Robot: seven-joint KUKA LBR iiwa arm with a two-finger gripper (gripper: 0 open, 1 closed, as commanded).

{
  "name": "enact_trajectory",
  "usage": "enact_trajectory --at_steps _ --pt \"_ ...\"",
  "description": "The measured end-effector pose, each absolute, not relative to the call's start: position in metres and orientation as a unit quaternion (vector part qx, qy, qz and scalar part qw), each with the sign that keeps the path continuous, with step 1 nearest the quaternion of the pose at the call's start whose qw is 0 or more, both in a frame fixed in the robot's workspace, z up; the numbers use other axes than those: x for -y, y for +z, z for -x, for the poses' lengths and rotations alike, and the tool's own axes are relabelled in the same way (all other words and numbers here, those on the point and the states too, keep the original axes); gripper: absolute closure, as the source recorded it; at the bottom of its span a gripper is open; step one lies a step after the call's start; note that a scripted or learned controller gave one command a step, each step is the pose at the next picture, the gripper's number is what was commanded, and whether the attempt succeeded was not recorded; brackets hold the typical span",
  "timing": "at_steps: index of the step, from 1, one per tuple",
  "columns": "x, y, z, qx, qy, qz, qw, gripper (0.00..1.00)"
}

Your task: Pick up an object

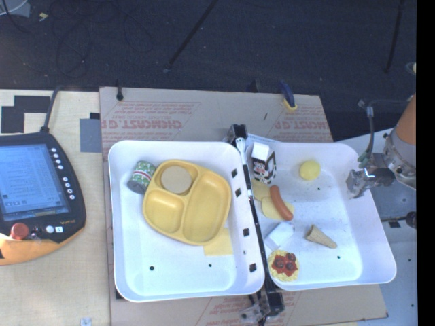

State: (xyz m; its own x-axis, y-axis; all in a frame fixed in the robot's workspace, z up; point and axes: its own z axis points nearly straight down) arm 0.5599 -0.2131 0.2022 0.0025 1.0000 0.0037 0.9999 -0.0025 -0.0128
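My gripper hangs at the right bin's right edge; whether it's released or clenched, I cannot tell. A small round yellow ball lies near the bin's far edge.

1. A yellow ball sits in the right bin's far part.
2. A toy sausage lies at a slant on a yellow slice.
3. A small milk carton stands by the divider.
4. An ice-cream cone lies on its side.
5. A small pizza lies near the front rim.
6. A yellow divided plate fills the left bin's middle, a striped can just beside it.
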Motion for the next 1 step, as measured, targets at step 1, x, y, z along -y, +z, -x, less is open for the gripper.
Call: enact_trajectory --at_steps 1 --pt "0.2125 0.241 -0.4978 0.707 0.0007 0.707 0.002 1.0"
